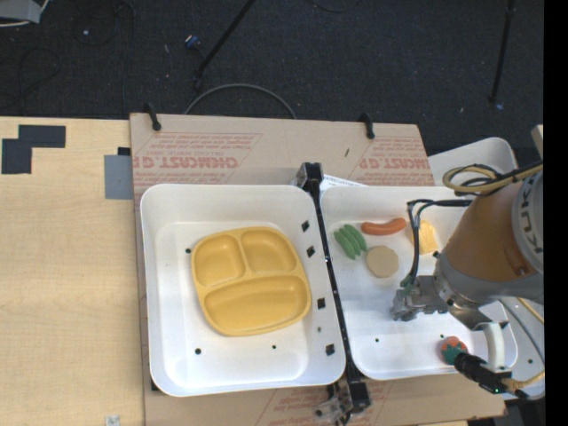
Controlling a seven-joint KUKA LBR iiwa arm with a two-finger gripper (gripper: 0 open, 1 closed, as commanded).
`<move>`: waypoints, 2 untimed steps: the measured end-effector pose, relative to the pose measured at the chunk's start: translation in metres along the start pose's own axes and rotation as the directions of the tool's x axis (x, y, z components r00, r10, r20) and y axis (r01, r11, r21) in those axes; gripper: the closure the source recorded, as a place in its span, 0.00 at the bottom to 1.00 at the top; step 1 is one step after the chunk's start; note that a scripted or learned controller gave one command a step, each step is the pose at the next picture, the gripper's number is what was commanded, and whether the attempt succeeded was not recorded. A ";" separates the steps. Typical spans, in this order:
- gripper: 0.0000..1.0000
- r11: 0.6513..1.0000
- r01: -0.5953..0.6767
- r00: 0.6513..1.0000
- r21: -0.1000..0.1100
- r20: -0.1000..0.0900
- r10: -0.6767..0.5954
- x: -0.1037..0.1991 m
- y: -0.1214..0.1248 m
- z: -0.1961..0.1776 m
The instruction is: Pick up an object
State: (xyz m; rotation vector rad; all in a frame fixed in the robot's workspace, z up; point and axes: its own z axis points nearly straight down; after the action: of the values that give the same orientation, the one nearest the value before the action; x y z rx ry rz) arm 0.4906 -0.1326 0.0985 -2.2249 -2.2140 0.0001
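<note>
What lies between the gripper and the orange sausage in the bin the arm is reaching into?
In the camera view, a tan round disc lies between the gripper and the sausage, apart from both.

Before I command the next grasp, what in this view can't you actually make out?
From the camera view:
- pale yellow flat piece: its right side is hidden behind the grey-and-orange arm.
- small red-and-green object: too small to identify.
- floor of the right white bin under the tool: covered by the tool itself, so contact with anything there cannot be judged.
</note>
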 end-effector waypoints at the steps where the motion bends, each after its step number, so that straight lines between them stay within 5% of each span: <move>1: 1.00 1.000 0.002 1.000 -0.003 0.002 -0.002 -0.006 -0.006 -0.046; 2: 1.00 1.000 0.007 1.000 -0.006 0.002 -0.007 -0.004 -0.006 -0.109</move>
State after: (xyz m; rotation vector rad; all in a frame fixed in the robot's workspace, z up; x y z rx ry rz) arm 0.4847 -0.1368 0.2073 -2.2216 -2.2253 -0.0033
